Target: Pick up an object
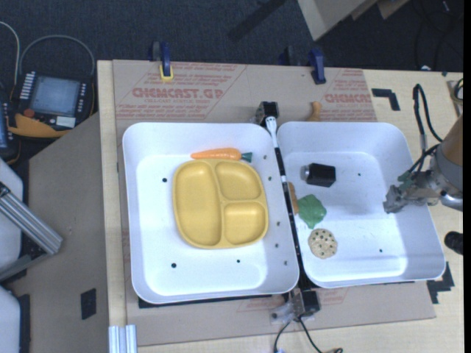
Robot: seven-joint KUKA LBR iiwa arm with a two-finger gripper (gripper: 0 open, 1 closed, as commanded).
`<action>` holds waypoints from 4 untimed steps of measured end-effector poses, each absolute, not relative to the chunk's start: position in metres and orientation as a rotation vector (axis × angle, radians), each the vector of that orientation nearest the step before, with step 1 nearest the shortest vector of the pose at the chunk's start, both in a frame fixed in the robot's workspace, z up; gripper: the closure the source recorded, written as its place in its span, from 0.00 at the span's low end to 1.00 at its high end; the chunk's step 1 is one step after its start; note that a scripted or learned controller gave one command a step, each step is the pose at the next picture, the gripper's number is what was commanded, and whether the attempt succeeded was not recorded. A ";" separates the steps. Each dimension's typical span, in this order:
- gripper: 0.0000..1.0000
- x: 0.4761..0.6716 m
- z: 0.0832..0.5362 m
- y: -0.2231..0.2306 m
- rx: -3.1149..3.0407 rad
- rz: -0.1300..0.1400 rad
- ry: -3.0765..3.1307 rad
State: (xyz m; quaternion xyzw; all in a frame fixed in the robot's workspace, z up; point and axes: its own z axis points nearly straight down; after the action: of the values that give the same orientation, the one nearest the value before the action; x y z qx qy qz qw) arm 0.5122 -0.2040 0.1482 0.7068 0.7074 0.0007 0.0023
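Picking candidates all sit in the right bin (368, 142): black block (321, 173), green piece (311, 209), cookie (322, 243). End effector (403, 195) hangs at the bin's right wall, well apart from them; we cannot tell its grip state. We'd go for the block, standing clear, and centre over it before descending.

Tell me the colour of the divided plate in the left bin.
Yellow: the divided plate shows plainly in the camera view.
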 end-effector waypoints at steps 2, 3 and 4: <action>1.00 0.514 0.266 -0.205 2.214 0.003 2.218; 1.00 0.514 0.270 -0.156 2.216 0.002 2.229; 1.00 0.505 0.273 -0.101 2.217 0.002 2.230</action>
State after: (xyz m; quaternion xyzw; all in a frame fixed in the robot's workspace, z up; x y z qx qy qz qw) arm 0.5051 -0.1008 0.2730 0.7049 0.7093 0.0005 -0.0014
